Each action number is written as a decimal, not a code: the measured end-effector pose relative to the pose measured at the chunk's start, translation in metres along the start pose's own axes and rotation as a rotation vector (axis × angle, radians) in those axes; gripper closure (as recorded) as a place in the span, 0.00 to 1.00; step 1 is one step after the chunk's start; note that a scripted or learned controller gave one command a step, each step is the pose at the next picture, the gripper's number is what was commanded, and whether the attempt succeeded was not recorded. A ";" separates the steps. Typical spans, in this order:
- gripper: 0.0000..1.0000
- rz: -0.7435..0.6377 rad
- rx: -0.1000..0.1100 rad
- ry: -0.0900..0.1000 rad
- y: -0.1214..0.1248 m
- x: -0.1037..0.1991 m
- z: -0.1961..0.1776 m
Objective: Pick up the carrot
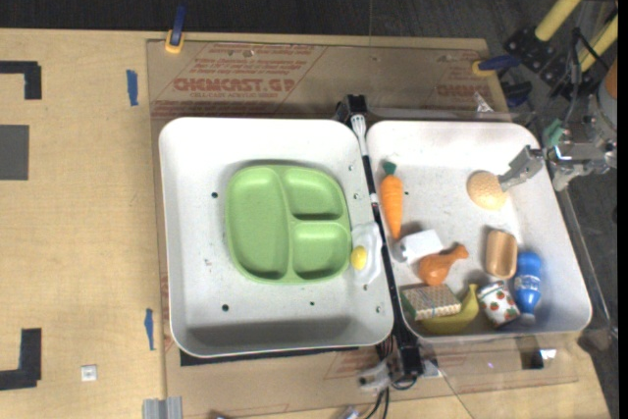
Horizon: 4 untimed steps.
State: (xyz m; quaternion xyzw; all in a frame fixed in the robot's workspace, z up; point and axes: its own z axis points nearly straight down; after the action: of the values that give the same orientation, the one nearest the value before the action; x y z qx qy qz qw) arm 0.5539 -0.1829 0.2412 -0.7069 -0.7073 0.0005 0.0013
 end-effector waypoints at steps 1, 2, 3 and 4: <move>0.00 -0.137 0.004 0.003 -0.031 0.068 0.088; 0.00 -0.106 -0.035 -0.005 -0.045 0.079 0.129; 0.00 -0.085 -0.043 -0.007 -0.060 0.079 0.136; 0.00 0.001 -0.020 -0.006 -0.069 0.086 0.152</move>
State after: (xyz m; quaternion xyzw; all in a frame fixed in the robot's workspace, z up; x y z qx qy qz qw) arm 0.4844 -0.0964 0.0899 -0.7073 -0.7069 -0.0042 -0.0079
